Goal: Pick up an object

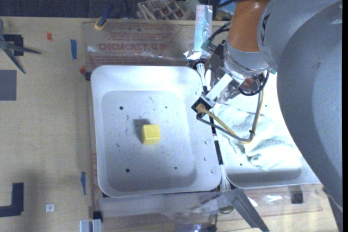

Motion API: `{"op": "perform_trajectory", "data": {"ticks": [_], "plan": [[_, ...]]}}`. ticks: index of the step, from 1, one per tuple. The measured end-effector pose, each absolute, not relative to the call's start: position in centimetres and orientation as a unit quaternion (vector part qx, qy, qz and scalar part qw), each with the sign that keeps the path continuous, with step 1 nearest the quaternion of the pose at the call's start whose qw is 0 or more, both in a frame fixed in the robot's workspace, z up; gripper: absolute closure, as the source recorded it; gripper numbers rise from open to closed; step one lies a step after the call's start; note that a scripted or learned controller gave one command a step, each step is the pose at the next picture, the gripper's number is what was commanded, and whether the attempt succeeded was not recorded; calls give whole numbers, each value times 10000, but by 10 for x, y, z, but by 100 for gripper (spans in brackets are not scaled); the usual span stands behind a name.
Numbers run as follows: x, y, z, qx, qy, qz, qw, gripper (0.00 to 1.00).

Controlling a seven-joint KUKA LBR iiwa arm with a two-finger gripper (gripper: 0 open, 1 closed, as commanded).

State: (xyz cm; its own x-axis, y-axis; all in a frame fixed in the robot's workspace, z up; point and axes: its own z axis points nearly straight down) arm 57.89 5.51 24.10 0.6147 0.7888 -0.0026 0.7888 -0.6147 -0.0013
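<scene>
**A:** Where are we seeing the yellow cube (151, 134)?

**B:** We are finding it lying flat near the middle of the left bin (109, 89), with bare floor all around it and nothing touching it.

**A:** And where are we placing the pincer (246, 83)?

**B:** We are seeing it hanging at about 2 o'clock from the cube and well apart from it. It is over the 10 o'clock corner of the right bin (272, 174). The arm (304, 62) is reaching in from 3 o'clock.

**A:** Are we making out how far open it is?

**B:** No. The wrist is hiding it, so we are unable to tell that, or whether it is holding anything.

**A:** Anything else we are noting?

**B:** A crumpled pale sheet (261, 145) is lying in the right bin, at 5 o'clock from the pincer. Both bins are sitting on the table (43, 133).
</scene>
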Motion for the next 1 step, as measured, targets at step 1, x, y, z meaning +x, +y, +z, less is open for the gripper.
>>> {"op": "perform_trajectory", "data": {"ticks": [1], "plan": [[590,3,201,9224,3862,-26,-12,100]]}}
